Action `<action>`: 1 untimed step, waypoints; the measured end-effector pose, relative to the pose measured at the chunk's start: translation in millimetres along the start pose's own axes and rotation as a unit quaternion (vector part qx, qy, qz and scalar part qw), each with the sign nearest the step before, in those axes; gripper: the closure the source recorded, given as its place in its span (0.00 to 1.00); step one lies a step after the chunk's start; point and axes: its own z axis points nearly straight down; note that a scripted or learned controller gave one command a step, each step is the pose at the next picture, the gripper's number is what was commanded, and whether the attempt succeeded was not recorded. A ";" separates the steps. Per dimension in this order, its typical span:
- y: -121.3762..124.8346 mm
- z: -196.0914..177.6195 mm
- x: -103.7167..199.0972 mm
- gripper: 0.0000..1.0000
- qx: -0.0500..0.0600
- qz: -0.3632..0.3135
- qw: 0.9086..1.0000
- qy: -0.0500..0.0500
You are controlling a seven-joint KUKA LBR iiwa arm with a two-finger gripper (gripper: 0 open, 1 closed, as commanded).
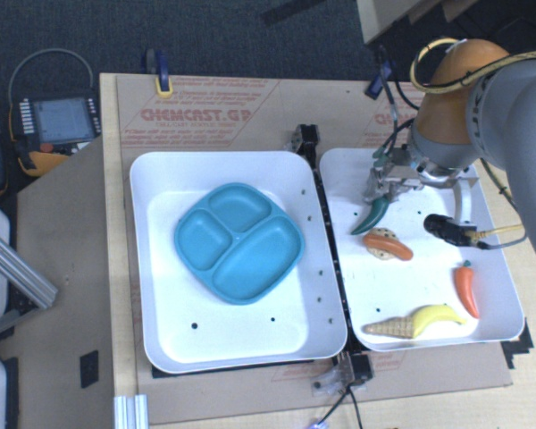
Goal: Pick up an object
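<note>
Banana (439, 318) and cone (389, 329) lie along the right bin's (357, 275) near edge, closest to you. Look up the bin: the gripper (381, 195) sits over its far left part, pinching a green pepper (372, 215) that hangs below, long axis slanting down-left. A hot dog (389, 245) lies just beneath it; the carrot (466, 290) sits well apart rightward.
</note>
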 end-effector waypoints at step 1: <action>5.8 -57.7 9.4 1.00 -0.004 -0.001 1.000 -0.001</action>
